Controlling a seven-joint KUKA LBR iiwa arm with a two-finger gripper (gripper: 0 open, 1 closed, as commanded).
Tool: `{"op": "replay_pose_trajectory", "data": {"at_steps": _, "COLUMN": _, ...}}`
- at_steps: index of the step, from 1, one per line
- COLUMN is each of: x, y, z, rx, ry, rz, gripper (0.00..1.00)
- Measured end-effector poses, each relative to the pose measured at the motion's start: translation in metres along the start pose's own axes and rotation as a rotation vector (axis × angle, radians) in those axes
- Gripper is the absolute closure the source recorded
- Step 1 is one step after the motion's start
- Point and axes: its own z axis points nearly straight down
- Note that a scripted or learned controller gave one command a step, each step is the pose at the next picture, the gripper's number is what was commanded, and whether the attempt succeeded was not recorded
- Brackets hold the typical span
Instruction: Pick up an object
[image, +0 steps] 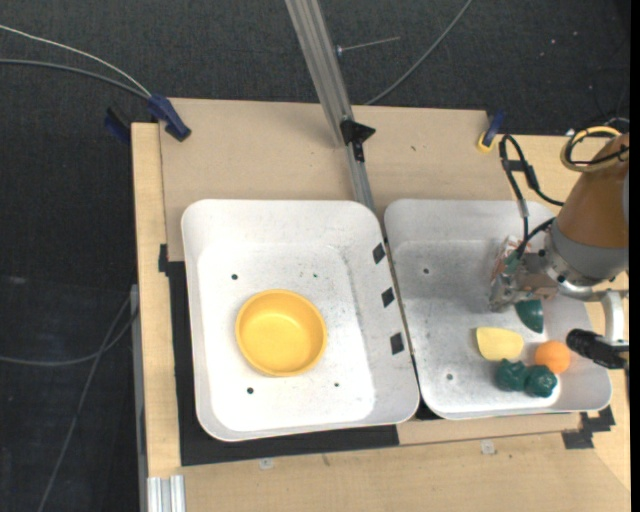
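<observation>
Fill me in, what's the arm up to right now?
The arm has its tool down in the right bin, just above a cluster of small objects: a pale yellow piece, an orange ball, a dark green lump and a teal piece. Nothing is visibly between its fingers. The left bin holds a yellow bowl.

Dark carpet floor (70, 250) crossed by thin cables (60, 45), tan wooden bench (260, 150), blue clamps (168, 115) at its far corners, grey metal pole (325, 70) slanting over its far edge, even overhead light
</observation>
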Motion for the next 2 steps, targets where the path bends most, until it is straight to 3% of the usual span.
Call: {"op": "replay_pose_trajectory", "data": {"at_steps": 2, "x": -0.014, "y": -0.011, "z": -0.116, "rx": -0.02, "ry": -0.013, "rz": 0.001, "gripper": 1.0}}
